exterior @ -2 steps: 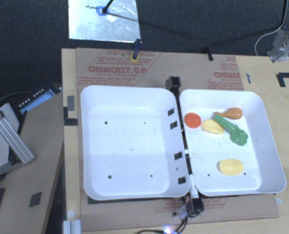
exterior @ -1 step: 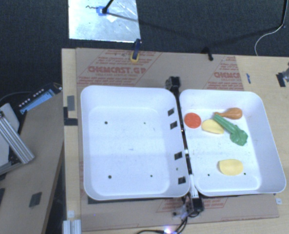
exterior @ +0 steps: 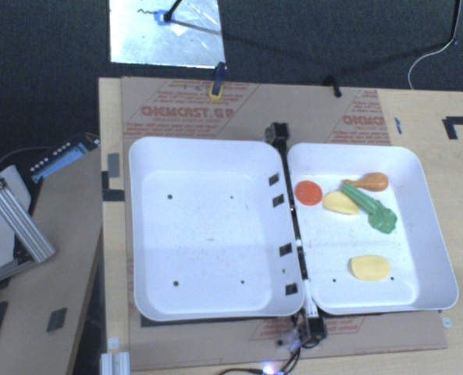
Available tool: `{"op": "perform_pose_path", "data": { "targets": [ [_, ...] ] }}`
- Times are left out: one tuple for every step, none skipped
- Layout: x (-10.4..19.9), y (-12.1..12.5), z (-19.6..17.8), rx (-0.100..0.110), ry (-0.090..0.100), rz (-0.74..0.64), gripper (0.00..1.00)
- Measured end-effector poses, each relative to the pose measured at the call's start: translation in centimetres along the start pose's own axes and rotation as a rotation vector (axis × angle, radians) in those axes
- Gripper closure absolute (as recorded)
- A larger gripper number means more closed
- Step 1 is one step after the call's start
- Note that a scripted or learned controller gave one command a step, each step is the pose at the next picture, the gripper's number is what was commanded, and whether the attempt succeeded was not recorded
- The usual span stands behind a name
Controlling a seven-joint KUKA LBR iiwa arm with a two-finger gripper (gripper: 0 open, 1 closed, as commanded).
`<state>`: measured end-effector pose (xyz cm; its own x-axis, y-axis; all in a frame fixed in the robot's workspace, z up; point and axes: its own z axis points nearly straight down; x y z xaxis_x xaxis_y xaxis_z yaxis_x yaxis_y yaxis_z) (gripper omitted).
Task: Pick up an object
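Observation:
The right bin (exterior: 432,233) holds several small toy foods. A round red-orange piece (exterior: 308,193) lies near its left wall. Beside it rests a yellow lump (exterior: 340,203), touching a green leafy piece (exterior: 372,208) that runs diagonally toward the lower right. An orange drumstick-shaped piece (exterior: 366,182) lies just behind them. A second yellow piece (exterior: 369,268) sits alone toward the bin's front.
The left bin (exterior: 149,233) stands beside the right one, joined by a black clipped divider (exterior: 287,209). Both rest on a cardboard sheet (exterior: 247,108). A silver plate (exterior: 165,22) lies on the floor behind. A metal frame (exterior: 12,217) stands at left.

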<state>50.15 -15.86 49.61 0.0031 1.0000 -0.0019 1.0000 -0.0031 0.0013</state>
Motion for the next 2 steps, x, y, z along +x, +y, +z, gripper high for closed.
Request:
{"op": "perform_pose_path", "data": {
  "targets": [
    [-2.9, -1.6, -2.1, -0.003, -0.001, -0.001, 1.0],
    [3.7, -1.0, 8.9, 0.008, 0.005, -0.013, 1.0]
  ]
}}
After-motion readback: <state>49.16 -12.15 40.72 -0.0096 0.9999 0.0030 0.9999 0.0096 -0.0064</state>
